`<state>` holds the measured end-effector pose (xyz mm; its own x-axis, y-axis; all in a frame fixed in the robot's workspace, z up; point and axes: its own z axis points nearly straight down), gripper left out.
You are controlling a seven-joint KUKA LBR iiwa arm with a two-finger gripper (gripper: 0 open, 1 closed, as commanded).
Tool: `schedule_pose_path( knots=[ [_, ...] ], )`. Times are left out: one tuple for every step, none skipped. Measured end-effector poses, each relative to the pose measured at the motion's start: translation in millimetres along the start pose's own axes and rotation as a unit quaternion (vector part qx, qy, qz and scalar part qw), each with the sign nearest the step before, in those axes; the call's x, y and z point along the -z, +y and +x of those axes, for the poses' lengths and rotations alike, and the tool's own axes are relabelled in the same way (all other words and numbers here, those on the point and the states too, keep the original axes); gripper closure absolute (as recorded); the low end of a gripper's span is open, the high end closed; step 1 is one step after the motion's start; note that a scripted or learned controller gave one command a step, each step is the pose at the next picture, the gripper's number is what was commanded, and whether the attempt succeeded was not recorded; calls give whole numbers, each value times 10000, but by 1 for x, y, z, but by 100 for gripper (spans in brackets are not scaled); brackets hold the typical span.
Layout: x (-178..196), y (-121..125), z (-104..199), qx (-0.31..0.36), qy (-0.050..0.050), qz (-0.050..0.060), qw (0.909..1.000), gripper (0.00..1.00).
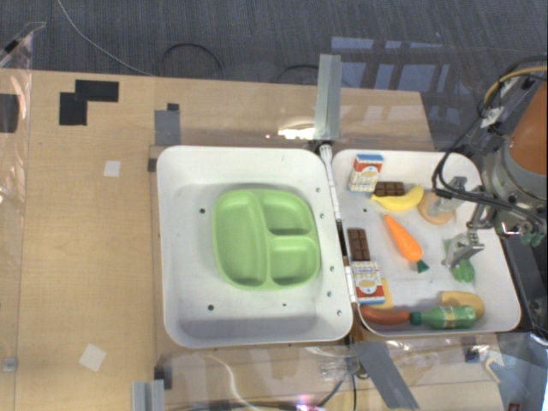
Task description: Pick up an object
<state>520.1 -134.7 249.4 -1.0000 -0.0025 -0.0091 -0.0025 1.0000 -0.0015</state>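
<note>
Overhead: pincer low in the right bin

Low over the right shallow white bin (512,311), near its right edge, hangs the arm's metal pincer (461,253) — whether it is released or clenched cannot be told. Just beneath its tip lies a small green plastic piece (463,271). Toward the bin's middle rests an orange toy carrot (402,239); a yellow toy banana (401,199) lies nearer the far edge. Along the near edge sit a green toy bottle (444,318) and a red toy sausage (386,317). The left shallow white bin (184,229) holds a pale green divided plastic tray (265,237) — all on the wooden tabletop (77,255).
</note>
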Motion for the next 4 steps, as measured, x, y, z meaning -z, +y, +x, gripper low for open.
schedule_pose_path(
  knots=[
    [-127, -24, -24, 1068, -28, 6, 9943, 0],
    [-158, 31, -4, 392, -53, 3, 9992, 0],
    [-160, 17, -74, -337, -23, -4, 9994, 0],
    [-145, 19, -79, -300, -102, 4, 9995, 100]
  ],
)
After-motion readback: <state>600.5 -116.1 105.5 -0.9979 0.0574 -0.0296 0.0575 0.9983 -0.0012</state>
